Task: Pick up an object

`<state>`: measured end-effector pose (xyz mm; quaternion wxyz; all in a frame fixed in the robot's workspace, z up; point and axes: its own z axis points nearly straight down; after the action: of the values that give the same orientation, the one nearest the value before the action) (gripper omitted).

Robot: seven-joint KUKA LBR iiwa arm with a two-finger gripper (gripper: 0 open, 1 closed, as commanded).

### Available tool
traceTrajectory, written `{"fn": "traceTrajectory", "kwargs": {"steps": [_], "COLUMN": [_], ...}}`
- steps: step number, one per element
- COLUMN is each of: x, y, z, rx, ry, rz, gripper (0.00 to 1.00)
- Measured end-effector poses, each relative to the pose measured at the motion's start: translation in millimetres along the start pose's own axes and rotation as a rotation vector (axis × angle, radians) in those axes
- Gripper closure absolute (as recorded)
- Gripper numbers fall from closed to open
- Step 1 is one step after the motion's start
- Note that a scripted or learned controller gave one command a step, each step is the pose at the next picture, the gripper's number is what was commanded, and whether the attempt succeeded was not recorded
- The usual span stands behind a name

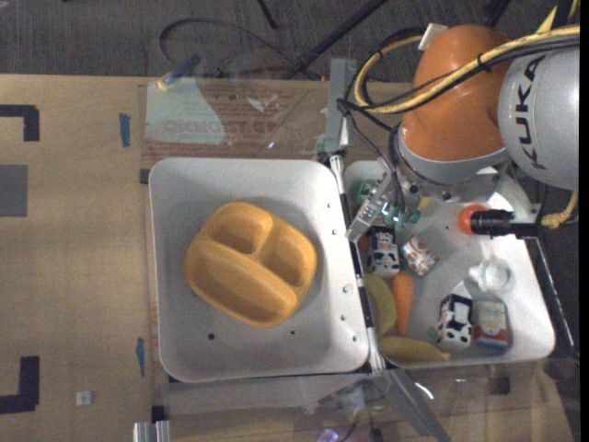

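**Arm reaches into crowded right bin**

We see the end effector [386,212] low over the upper-left corner of the right bin [543,325], near the dividing rim; we cannot tell its opening. Just below it stand a black-and-white cow-patterned carton [384,254], a small red-and-white can [419,256], an orange carrot [402,302] and a yellow banana [412,348] along the front wall. Objects crowd the bin's left side. In the left bin [175,191] on the counter [74,247], an orange divided plate [250,263] sits centered with bare floor around it.
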<state>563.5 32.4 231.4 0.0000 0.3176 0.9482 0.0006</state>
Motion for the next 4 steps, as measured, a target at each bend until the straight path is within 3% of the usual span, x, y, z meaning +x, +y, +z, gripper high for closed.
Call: {"fn": "traceTrajectory", "kwargs": {"steps": [1,2,3,4], "x": [-59.2,24.1,61.9,51.4], "y": [-12.5,-33.2,-56.7,-9.2], "z": [-60.7,-18.0,-1.8,-20.4], "rx": [-0.003,0.0,0.0,-0.003], "ry": [-0.008,0.0,-0.001,-0.005], "rz": [-0.291,-0.545,-0.438,-0.55], "gripper": [1.0,1.0,1.0,1.0]}}
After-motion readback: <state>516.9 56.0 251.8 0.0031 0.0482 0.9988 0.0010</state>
